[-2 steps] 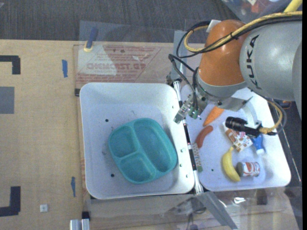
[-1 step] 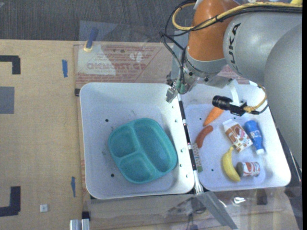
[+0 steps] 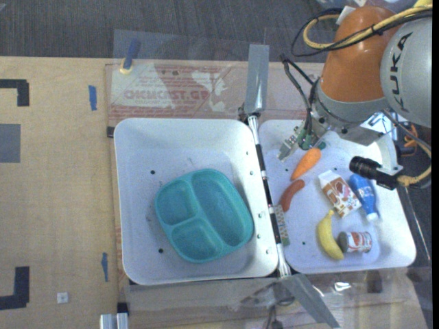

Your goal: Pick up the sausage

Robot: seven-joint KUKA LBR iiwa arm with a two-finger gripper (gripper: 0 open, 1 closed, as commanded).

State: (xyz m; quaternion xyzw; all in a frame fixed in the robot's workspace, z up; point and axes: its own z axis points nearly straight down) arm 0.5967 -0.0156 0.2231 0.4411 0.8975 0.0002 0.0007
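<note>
Two white bins sit side by side on a wooden bench; a teal tray (image 3: 203, 214) lies in the left bin (image 3: 137, 142). Low at the left edge of the right bin (image 3: 391, 256), the sausage (image 3: 291, 195) is seen just near of a carrot (image 3: 306, 162): small, reddish-brown, slightly curved. It is judged light, smooth, probably slippery, best taken across its middle. Whether the gripper (image 3: 300, 141), above the carrot's far end, is wide or narrow cannot be told.
</note>
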